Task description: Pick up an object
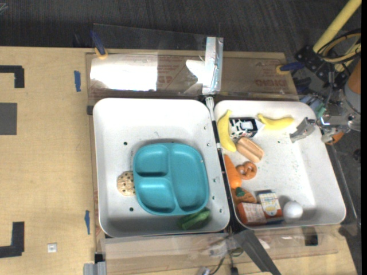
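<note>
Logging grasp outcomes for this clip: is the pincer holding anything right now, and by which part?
Nothing is held. The pincer hangs over bare floor at the right bin's upper right, apart from the nearest item, the yellow banana.

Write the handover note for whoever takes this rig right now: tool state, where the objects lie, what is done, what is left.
Tool: at the right bin's upper right edge; nothing visible between its tips; open or shut cannot be told.
Right bin: two bananas, a black and white item, a hot dog, a pretzel, a carrot, an orange carton, a white ball.
Left bin: teal divided plate, cookie at its left, green item below it.
Done: nothing picked.
Left: grasp and lift one object.
</note>
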